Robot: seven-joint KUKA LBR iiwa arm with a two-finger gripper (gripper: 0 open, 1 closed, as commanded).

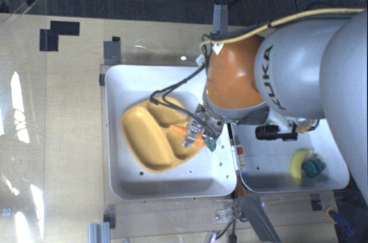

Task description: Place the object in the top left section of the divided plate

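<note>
Camera view: gripper over the divided plate, object at the plate's right edge

Camera view, fixed above the bench. A shallow white plastic bin (115,178) on the left held a yellow divided plate (146,135) with one large section toward the left and smaller sections toward the upper right. The grey arm with its orange wrist band (233,78) reached in from the right, and the metal two-finger gripper (198,132) was low over the plate's right side. A small orange object (185,131), possibly carrot-shaped, lay right at the gripper's tip, at the plate's right edge. The gripper's parts blurred together there, so whether it was spread, pressed together or pinching the orange object could not be told. A second shallow white bin (339,178) on the right contained a small yellow object (296,166) beside a small teal object (314,167), both well apart from the gripper.

Progress, as judged: the orange object had reached the plate, but which section it occupied was unclear. Left to do: confirm it sat in the top left section, release and withdraw.
</note>
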